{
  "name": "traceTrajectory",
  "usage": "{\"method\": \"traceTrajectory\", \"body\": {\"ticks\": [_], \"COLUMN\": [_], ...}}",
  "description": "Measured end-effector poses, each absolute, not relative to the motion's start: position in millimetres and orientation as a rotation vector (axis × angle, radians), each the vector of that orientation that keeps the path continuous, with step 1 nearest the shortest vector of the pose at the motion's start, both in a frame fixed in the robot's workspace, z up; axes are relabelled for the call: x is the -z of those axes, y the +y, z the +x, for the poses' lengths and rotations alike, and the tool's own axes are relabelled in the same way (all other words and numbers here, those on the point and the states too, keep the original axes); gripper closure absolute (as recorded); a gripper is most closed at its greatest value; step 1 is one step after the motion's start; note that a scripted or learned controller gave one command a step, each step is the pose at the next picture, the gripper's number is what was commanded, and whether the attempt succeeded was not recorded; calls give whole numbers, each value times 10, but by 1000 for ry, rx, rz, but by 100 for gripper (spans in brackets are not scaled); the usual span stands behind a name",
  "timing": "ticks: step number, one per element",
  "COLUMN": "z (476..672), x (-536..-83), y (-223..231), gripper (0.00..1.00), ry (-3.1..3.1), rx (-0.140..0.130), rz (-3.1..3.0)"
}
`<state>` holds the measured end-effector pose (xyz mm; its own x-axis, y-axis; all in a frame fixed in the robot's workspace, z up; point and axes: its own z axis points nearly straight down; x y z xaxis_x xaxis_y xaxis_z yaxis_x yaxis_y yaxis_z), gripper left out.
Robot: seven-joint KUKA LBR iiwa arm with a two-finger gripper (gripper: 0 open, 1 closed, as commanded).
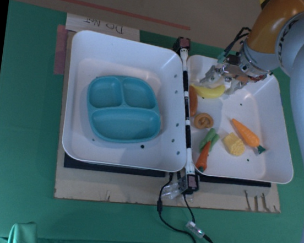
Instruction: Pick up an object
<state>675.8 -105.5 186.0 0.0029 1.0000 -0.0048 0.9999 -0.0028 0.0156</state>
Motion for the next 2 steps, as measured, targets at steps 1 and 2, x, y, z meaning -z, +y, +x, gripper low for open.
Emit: {"method": "traceTrajectory", "body": {"ticks": [1,2], "z": [6512,6080], "x": [-1864,-1867], "y": [-1061,-1021], "gripper": [0,0], "ry": [2207,2204], "rx": [-14,-16], "rz": [2213,2212]}}
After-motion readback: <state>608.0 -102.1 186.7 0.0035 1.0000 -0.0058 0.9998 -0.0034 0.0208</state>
